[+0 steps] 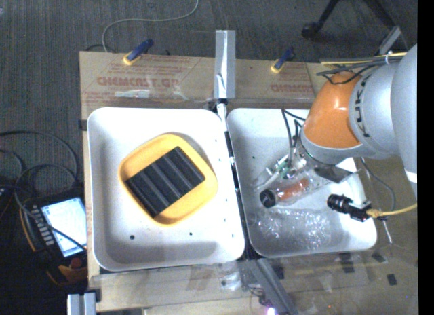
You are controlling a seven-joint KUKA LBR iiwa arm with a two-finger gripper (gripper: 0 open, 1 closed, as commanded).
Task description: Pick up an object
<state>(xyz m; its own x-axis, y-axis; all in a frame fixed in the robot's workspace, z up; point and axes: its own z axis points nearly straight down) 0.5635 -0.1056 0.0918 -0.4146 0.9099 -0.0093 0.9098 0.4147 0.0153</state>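
the arm [366,110] reaches in from the right and its wrist hangs low over the right bin [258,137], one of 2 white bins on the bench. the gripper [293,174] sits down among the clutter there, a small heap of see-through plastic things with a reddish piece [293,189] and a dark round cap [267,199] just left of it, and crinkled clear wrap [291,227] nearer the front wall. whether the tool is spread or pinching cannot be told, since the orange band and wrist cover it from above. the left bin [108,130] holds 1 yellow tray with a black ribbed top [168,178], well apart from the arm and untouched. as a judgement: the reach and descent look done (the tool is at object height), but nothing is visibly lifted, so the grasp itself and the raise out of the bin are left.
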